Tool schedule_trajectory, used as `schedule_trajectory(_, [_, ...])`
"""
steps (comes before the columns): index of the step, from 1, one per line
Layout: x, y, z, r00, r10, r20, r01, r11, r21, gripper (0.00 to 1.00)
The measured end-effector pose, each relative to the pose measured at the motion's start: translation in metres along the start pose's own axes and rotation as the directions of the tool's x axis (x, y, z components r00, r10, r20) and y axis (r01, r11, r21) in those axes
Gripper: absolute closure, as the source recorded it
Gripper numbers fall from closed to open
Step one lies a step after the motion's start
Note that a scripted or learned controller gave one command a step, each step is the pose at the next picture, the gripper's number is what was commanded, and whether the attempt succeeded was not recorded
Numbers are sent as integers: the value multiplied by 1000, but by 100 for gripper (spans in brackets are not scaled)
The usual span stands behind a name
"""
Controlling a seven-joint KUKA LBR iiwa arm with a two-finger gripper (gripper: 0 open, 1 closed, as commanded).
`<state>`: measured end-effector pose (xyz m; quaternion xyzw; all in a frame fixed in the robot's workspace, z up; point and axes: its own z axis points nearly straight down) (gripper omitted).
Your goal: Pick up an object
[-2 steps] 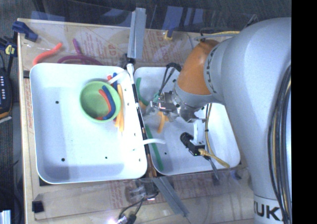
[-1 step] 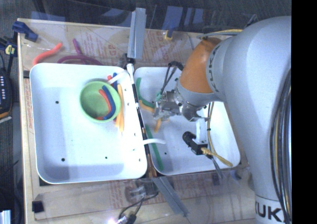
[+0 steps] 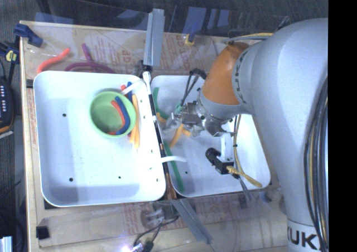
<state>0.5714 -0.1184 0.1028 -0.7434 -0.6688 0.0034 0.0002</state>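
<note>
My gripper (image 3: 179,118) is low in the right bin (image 3: 251,150), close to its left wall, with the grey arm and its orange band (image 3: 223,78) above it. An orange stick-like piece (image 3: 177,134) lies right under the gripper's tip; whether it is held is hidden from me. A long green stick (image 3: 177,174) runs along that bin's left side, and a white strip (image 3: 173,159) lies across the divide between the bins. In the left bin (image 3: 72,156) a green bowl (image 3: 109,114) holds red and blue curved pieces, with orange sticks (image 3: 134,128) beside it.
The arm's bulk covers much of the right bin's far and right side. A black fitting with a yellow cable (image 3: 223,164) hangs near the bin's front. Red and purple pieces (image 3: 67,61) lie on the bench behind the left bin.
</note>
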Motion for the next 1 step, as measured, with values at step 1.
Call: schedule_trajectory(1, [0, 0, -9, 1000, -1, 0, 1, 1000, 3, 100])
